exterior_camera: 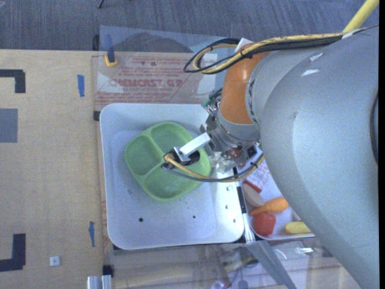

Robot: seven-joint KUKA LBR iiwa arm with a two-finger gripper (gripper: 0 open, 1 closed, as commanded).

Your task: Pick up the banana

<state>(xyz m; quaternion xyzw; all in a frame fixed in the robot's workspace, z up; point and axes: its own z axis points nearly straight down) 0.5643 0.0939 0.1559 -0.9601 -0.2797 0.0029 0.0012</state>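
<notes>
Two white bins: the left bin (120,221) bears a glossy green plate (150,161) with divided wells. At its three o'clock hangs the gripper (231,152), clenched or released you cannot tell. At four o'clock from it, a round red fruit (263,223), a tapered carrot (271,206) and the banana (298,227), its yellow end showing, crowd the right bin (280,236); you risk nipping a neighbour.

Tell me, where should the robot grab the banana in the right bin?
Probably across its middle, from straight above: the banana lies flat by the bin's near wall, which blocks a sideways approach. Only one end shows from under the arm, near the red fruit, so its middle is hidden.
</notes>
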